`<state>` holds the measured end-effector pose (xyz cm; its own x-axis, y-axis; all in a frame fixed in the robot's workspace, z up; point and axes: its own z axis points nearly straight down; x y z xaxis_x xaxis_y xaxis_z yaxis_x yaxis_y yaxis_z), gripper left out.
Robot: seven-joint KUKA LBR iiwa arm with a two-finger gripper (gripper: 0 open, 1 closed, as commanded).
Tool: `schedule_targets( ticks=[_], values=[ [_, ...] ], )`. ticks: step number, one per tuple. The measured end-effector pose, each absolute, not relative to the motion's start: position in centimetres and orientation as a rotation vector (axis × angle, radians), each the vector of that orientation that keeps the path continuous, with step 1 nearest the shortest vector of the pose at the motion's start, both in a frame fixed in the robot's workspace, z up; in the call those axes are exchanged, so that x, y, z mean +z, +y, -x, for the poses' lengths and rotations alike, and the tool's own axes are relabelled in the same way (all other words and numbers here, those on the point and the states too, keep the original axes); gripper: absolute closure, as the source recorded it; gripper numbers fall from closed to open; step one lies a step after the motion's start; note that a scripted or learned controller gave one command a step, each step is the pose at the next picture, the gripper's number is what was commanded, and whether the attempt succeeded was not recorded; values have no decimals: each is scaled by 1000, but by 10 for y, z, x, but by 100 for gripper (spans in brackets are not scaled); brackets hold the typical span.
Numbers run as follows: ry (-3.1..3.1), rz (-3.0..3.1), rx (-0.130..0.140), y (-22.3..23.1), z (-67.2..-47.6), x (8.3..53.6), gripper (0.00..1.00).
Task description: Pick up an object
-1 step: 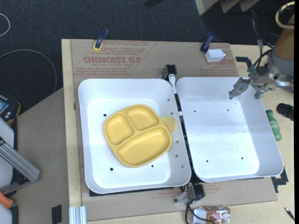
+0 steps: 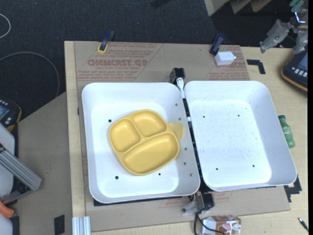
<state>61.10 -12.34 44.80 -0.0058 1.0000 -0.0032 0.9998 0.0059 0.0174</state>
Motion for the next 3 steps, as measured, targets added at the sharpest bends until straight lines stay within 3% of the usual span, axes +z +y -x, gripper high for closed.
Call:
schedule_targets(
  ticks=[1, 2, 3],
  values=[
    [2223, -2211, 9, -76, -567, 510, 0],
    [2225, -2212, 7, 0, -538, 537, 0],
    [2229, -2217, -2, 86, -479, 535, 0]
  ],
)
